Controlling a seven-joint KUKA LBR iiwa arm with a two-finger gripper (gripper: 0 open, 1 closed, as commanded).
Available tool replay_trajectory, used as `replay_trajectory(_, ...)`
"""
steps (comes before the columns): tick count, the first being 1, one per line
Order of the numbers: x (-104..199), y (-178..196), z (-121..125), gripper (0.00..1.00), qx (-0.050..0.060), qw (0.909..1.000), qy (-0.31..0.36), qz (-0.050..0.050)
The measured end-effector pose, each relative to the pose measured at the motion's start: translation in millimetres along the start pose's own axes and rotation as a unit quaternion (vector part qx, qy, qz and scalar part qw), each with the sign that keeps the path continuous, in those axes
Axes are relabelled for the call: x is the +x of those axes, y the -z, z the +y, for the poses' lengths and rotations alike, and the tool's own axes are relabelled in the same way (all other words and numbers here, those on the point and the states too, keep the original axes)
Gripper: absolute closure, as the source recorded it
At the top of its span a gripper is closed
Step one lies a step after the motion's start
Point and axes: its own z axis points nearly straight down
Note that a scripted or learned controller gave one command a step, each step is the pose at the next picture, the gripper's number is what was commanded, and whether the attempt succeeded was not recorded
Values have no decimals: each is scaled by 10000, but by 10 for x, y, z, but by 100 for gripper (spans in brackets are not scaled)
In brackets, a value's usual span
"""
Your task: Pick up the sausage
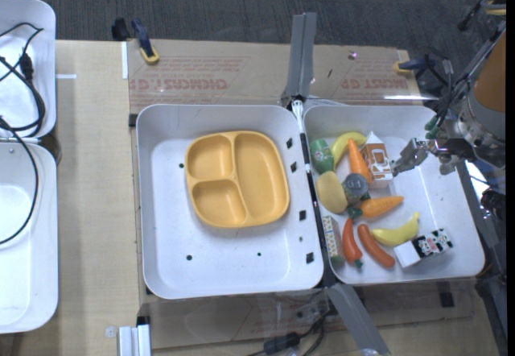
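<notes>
White bins sit side by side on the bench. The left bin point(161, 258) holds a yellow plate point(236, 178) with three parts. The right bin point(459, 209) holds lots of toy food. The sausage point(376, 246) is reddish brown and lies near the front of the right bin, slanting down to the right. Just to its left is a small red pepper point(351, 242). Just above it to the right is a yellow banana point(397, 230), and a little cow-print box point(425, 247) sits close by on the right. Higher up are an orange carrot point(381, 205), a second carrot point(358, 161), a pale potato point(331, 191), a green pepper point(322, 154), another banana point(347, 142), a small carton point(376, 163) and a grey round thing point(355, 184). The gripper point(412, 155) comes in from the right and hangs over the back part of the right bin, near the carton. Its fingers look a bit apart and hold nothing. It is well away from the sausage.
</notes>
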Motion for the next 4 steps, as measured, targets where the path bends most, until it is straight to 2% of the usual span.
replay_trajectory(1, 254, -548, 160, 0, -5, 9915, 1301, 0)
replay_trajectory(2, 255, -1052, -499, 0, -2, 9842, 1769, 5)
replay_trajectory(3, 354, -1533, -454, 0, -69, 9861, 1658, 2)
replay_trajectory(4, 342, -1461, -459, 100, -55, 9865, 1635, -4)
